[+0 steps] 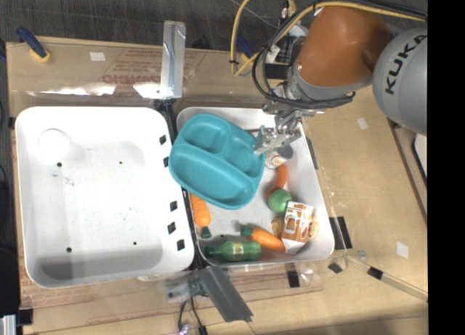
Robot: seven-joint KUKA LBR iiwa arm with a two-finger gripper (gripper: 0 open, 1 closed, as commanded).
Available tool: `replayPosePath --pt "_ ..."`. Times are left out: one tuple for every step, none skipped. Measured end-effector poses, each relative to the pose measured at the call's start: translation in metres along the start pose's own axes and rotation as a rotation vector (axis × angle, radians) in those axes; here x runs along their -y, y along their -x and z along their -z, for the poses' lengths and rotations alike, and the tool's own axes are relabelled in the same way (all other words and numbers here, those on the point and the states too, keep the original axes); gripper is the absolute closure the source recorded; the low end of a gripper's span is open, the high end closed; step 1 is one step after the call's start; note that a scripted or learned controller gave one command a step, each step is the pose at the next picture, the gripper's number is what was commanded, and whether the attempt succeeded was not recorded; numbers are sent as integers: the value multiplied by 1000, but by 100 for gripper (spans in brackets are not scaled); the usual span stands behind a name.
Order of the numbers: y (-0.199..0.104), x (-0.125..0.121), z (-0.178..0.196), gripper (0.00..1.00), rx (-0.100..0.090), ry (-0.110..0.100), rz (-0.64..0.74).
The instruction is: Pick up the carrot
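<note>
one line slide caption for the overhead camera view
KUKA arm's gripper poised over the right bin, at the teal tray's edge, carrots among the clutter below.

Partly hidden under the teal tray [216, 161]: upper end of one carrot [200, 212] at the bin's left wall. Small orange piece [281, 176] by the gripper [276, 144], perhaps another carrot, too small to tell. Fingertips lost in clutter. Arm [407, 72] cut off at right.
</note>
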State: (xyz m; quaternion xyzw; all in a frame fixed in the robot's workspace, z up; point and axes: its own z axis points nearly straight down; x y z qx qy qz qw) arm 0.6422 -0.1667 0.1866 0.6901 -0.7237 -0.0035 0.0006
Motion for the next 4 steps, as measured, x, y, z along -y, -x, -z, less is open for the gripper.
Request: replayPosePath --pt "9 14 -26 100 -1 -5 301" --pt "-2 15 18 100 -6 -4 726" --pt "31 -9 65 100 -2 -3 997" --pt "5 15 49 100 -2 -7 1395"
